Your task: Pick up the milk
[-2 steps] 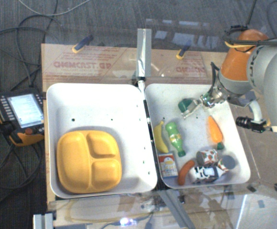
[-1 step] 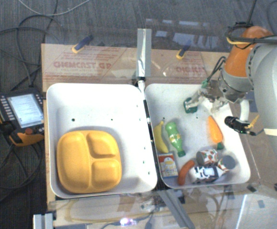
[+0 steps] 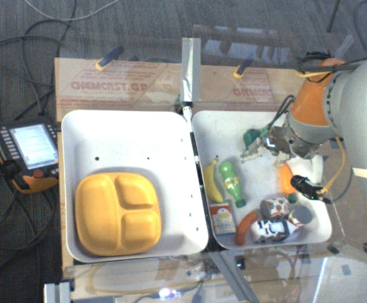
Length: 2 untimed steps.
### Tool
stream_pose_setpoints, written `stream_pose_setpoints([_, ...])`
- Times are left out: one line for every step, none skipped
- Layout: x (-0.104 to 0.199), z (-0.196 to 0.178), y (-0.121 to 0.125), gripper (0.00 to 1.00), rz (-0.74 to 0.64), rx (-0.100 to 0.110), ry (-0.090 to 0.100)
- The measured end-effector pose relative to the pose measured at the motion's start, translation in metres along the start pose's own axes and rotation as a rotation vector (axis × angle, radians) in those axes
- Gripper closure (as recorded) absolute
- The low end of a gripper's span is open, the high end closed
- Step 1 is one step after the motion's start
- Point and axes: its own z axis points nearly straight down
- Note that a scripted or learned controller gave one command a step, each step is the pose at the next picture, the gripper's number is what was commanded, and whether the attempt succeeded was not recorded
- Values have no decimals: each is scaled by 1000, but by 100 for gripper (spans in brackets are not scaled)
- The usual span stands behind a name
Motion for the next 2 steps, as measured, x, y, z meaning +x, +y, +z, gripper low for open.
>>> stream_pose_setpoints([50, -1, -93, 0, 116, 2, 1])
stream_pose_setpoints([17, -34, -54, 0, 48, 4, 2])
